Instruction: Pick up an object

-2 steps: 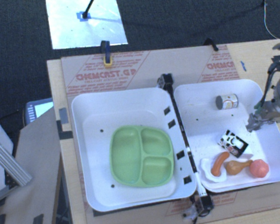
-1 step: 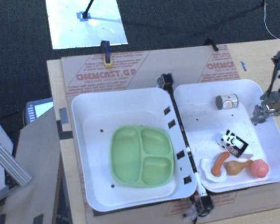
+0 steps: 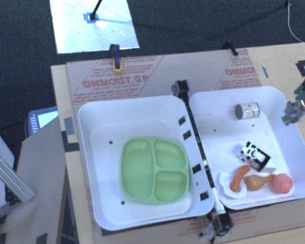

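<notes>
Red "CHEMCAST" lettering repeats across the cardboard sheet [image 3: 151, 71] under both bins. The left bin [image 3: 98, 153] holds a green divided plate [image 3: 154, 170]. In the right bin [image 3: 275, 99], a small can [image 3: 247, 110] lies near the far edge; a black-and-white block [image 3: 254, 156], sausage [image 3: 238, 178], drumstick [image 3: 257, 181] and pink ball [image 3: 282, 183] cluster at the near edge. The gripper [image 3: 301, 107] sits at the right rim, well apart from all objects; finger state cannot be determined.

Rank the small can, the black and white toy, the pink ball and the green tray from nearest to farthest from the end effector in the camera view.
From the end effector at the right bin's edge:
1. Small can, right bin, far part.
2. Black and white toy, right bin, middle.
3. Pink ball, right bin, near corner.
4. Green tray, left bin.
</notes>
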